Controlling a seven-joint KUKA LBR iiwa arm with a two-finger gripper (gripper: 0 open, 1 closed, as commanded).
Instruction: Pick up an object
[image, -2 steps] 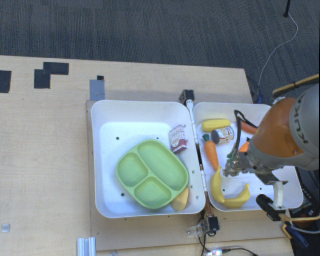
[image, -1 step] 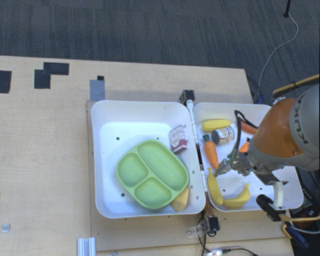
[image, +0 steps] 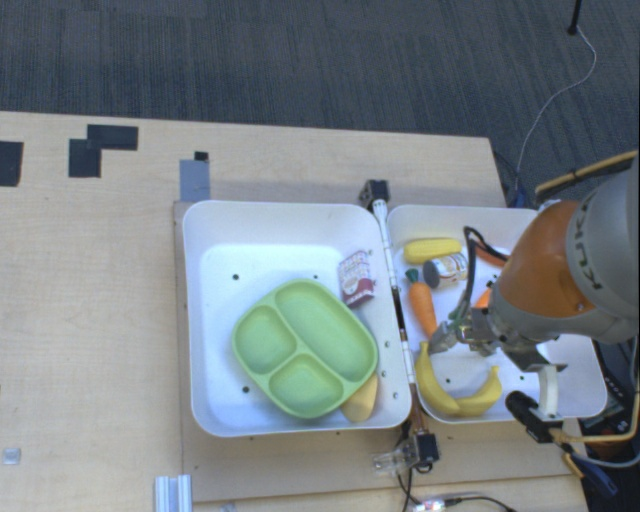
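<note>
Gripper (image: 452, 335) low in right bin (image: 590, 395), over banana (image: 455, 392), near carrot (image: 424, 309); prob. lining up grab. Grip state: can't tell.

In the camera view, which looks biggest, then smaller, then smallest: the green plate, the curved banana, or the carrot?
1. Green plate, by far the largest.
2. Curved banana.
3. Carrot, smallest.

Pale wooden bench (image: 90, 330) (black tape marks (image: 100, 148) at its far-left) and dark carpet (image: 250, 55) beyond.
</note>
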